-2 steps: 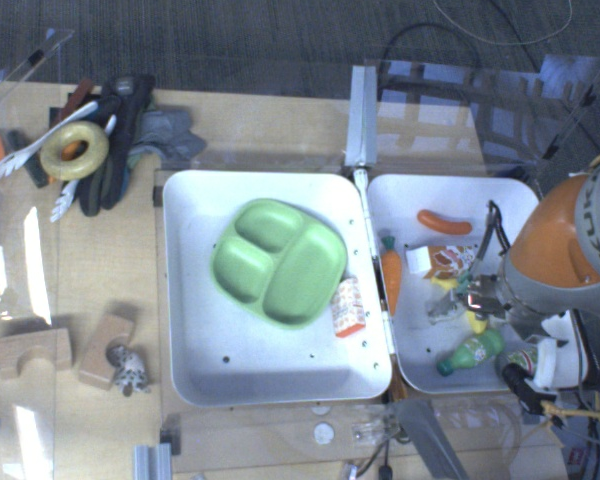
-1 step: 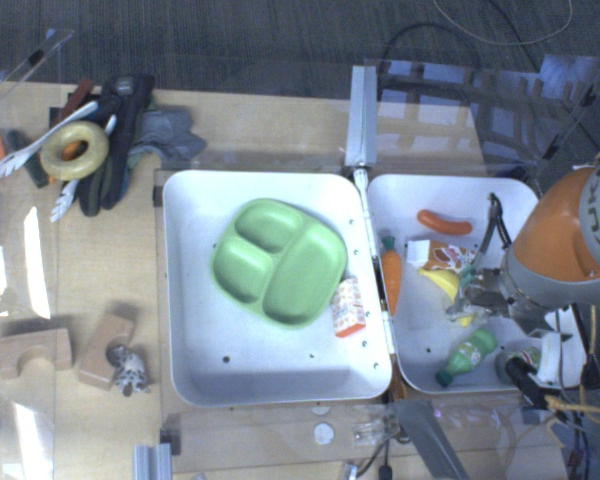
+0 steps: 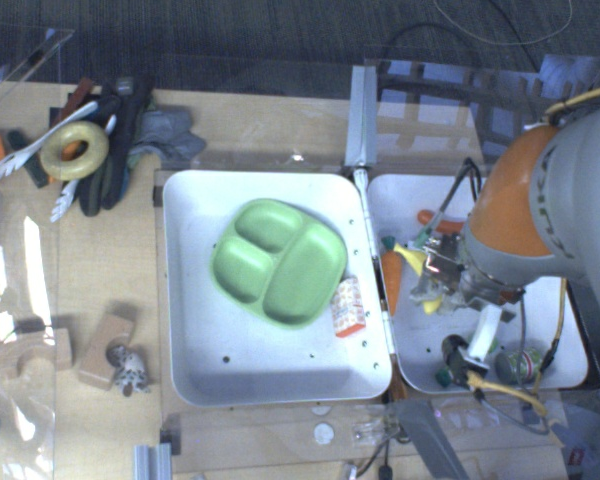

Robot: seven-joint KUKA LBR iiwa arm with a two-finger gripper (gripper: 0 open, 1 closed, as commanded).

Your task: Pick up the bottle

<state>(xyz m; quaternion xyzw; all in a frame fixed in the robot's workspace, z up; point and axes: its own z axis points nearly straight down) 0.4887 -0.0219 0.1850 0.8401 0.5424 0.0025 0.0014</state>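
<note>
My arm's reaching in from the right, wrist bent low over the right bin [image 3: 570, 363] (clutter hides my fingers, can't tell their state). The bottle [image 3: 348, 306] lies in the left bin [image 3: 195, 268], touching the green plate [image 3: 278, 261].

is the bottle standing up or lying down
Lying down. The bottle rests on its side on the floor of the left bin, its length along the bin floor, beside the green plate.
</note>
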